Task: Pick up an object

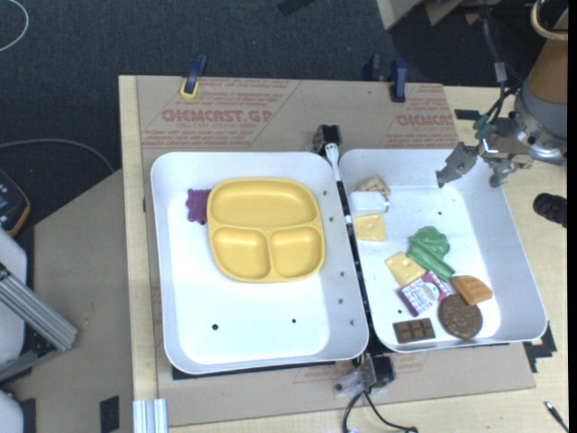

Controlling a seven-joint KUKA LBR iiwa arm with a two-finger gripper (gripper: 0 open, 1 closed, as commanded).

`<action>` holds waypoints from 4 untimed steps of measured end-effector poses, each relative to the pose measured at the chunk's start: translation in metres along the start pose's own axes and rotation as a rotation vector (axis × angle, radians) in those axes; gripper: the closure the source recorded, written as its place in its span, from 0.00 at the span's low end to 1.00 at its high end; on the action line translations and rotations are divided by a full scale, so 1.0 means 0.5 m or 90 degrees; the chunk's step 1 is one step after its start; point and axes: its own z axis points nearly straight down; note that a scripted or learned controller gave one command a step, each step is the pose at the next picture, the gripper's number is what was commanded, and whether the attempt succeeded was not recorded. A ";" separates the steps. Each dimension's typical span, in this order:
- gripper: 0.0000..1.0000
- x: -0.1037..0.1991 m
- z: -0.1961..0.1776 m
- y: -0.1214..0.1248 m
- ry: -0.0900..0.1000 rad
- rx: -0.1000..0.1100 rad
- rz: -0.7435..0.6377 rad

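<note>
The pincer [476,171] is seen above the upper right corner of the right bin [505,219], its two fingers spread apart with nothing between them. In the lower part of that bin a green toy [430,247], yellow cheese pieces [403,268], a brown round cookie [461,317] and a chocolate bar [414,331] are gathered close together. A yellow divided tray [266,227] is laid in the left bin [180,305], just beside a purple item [196,205].
</note>
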 end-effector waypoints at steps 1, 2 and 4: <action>0.00 0.001 -0.016 0.005 -0.002 -0.009 -0.002; 0.00 0.001 0.109 0.004 -0.001 -0.006 -0.002; 0.00 -0.005 0.318 0.008 -0.001 -0.006 -0.002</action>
